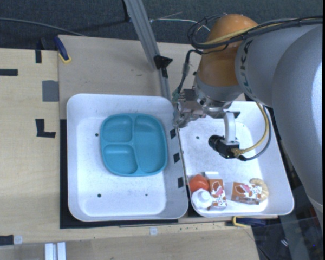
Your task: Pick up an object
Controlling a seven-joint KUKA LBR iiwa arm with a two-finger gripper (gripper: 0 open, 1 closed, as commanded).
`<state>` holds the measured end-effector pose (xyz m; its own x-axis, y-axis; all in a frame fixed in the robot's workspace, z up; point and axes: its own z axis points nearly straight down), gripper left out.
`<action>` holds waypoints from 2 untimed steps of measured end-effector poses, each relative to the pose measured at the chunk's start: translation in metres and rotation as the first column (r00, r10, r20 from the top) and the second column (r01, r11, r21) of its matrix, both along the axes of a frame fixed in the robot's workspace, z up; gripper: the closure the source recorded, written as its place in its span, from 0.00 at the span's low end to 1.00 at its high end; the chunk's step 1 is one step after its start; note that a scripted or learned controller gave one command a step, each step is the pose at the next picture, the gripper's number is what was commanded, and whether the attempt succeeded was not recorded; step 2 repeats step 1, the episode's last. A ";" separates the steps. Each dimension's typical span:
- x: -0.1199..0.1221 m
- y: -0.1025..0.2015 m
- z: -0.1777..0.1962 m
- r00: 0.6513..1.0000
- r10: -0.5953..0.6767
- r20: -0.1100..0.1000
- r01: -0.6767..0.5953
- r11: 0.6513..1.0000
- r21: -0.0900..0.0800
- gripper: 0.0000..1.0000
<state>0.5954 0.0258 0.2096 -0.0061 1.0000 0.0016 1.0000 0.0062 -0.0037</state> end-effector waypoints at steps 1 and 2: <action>-0.025 0.041 0.002 1.000 0.000 0.000 0.000 1.000 -0.001 1.00; -0.025 0.041 0.002 1.000 0.000 0.000 0.000 1.000 -0.001 1.00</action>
